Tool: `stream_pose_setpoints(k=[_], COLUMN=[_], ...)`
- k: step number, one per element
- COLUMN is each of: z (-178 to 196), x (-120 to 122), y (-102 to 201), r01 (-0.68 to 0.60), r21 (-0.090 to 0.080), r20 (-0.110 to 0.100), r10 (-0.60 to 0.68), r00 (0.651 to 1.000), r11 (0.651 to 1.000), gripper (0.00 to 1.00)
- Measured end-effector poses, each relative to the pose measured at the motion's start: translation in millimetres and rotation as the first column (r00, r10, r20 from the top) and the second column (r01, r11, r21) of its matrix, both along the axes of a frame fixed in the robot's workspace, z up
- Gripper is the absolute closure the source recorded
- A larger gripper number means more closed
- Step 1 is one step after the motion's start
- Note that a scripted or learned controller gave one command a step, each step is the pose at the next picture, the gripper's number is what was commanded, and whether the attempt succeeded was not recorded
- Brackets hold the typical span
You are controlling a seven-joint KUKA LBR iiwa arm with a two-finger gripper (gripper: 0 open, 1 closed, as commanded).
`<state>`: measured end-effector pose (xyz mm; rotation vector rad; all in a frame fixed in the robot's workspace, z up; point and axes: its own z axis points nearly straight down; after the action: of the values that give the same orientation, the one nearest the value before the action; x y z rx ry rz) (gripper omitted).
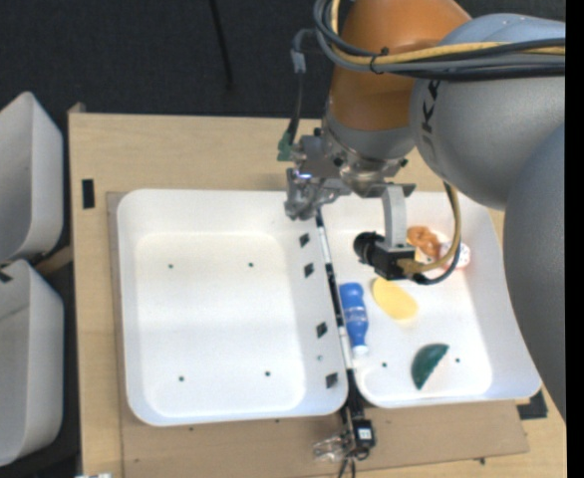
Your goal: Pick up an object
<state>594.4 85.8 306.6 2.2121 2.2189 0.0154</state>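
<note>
- Left bin (212,307) and right bin (476,361): smooth white plastic, faintly glossy.
- Bench (172,147): pale matt wood.
- Blue bottle (353,312): shiny plastic.
- Yellow piece (396,300): smooth.
- Orange band (382,58): glossy.

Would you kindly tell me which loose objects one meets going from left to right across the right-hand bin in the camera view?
Blue plastic bottle with a white cap → yellow oval piece → dark green wedge-shaped piece.

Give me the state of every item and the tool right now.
blue bottle: lying on its side, right bin, along the divider.
yellow piece: lying flat, right bin, beside the bottle.
green piece: lying flat, right bin, near edge.
orange item: right bin, partly hidden.
tool: over the divider's far end.
</note>
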Motion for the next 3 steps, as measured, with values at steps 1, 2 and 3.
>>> stream_pose_setpoints(k=[1,2,3], z=[148,182,15], x=[26,83,93], y=[-56,-48,0], r01=[0.007,0.001,-0.001], r21=[-0.003,-0.003,-0.002], r20=[0.009,-0.004,-0.03], r10=[-0.006,-0.001,0.001], r00=[1.0,1.0,1.0], r11=[1.0,1.0,1.0], gripper=[1.0,1.0,1.0])
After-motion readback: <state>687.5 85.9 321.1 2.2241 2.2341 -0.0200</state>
